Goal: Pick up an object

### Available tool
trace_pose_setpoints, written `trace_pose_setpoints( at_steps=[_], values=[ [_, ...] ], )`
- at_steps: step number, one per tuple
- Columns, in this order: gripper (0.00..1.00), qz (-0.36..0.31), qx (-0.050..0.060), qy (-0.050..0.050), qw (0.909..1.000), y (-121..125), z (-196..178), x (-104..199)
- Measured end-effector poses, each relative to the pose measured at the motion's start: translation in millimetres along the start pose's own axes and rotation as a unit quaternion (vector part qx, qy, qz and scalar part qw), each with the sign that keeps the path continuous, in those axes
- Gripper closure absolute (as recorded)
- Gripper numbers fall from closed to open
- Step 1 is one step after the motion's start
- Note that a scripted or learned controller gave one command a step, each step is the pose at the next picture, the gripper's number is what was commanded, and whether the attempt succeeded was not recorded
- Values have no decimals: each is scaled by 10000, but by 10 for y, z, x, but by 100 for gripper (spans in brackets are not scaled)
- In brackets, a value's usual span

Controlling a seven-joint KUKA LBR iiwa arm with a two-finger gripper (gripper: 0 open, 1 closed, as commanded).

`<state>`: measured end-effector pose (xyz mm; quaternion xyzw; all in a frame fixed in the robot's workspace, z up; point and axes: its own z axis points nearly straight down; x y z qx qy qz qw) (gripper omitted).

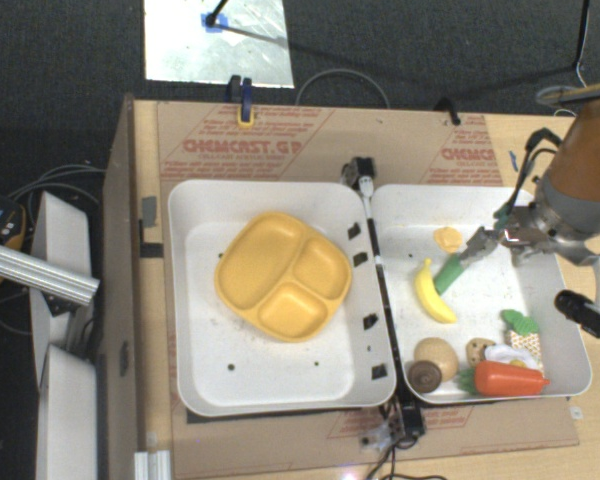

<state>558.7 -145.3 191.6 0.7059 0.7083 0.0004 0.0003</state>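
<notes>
Banana (435,296), yellow with a green stem, lies slanting, stem toward far right; gripper (477,245) finger state unclear.

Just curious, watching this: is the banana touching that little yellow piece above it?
Apart. In the camera view, bare white bin floor shows between the banana and the small yellow piece.

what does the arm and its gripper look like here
The arm enters from the right: a broad orange band above a rounded grey wrist section. A blue cable runs beside it near the top. The gripper is slim, grey and metallic, tapering toward the bin, with a dark block on the arm's lower side.
</notes>
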Motion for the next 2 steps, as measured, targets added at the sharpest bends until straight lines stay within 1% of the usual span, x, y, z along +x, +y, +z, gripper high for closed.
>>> trace_pose_setpoints(
  at_steps=[1, 2],
  values=[
    [0, -31, 41, 22, 10000, -18, 1069, 672],
    [100, -1, -7, 0, 10000, 6, 903, 621]
  ],
)
